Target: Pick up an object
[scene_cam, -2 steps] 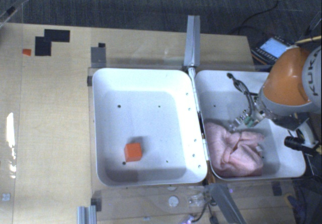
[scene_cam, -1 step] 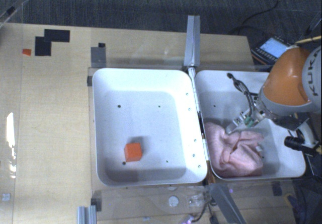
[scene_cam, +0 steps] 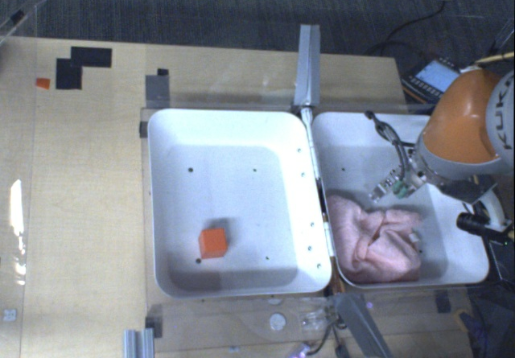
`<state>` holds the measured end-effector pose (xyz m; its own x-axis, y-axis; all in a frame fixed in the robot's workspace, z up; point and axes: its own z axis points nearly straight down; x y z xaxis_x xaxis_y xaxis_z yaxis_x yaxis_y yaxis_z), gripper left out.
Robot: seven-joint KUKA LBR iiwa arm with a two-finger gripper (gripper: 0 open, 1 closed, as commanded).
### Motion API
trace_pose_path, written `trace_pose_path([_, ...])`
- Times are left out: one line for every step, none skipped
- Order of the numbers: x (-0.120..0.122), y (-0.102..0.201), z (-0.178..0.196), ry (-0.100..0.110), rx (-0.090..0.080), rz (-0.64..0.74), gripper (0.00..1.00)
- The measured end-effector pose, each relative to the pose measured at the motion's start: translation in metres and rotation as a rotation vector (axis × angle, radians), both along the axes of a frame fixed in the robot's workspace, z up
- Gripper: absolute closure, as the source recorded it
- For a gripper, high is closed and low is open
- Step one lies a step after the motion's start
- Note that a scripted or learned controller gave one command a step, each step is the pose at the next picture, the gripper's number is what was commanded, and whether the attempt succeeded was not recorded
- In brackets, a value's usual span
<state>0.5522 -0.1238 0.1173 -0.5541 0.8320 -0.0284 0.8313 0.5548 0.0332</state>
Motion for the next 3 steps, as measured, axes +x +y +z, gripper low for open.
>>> trace_pose_path([0.0, 0.0, 0.0, 0.0, 0.0, 0.0, 0.0])
trace_pose_path([0.016, 0.056, 0.07, 0.032, 0.007, -0.084, 0.0])
trace_pose_path([-0.019, 0.02, -0.024, 0.023, 0.001, 0.134, 0.0])
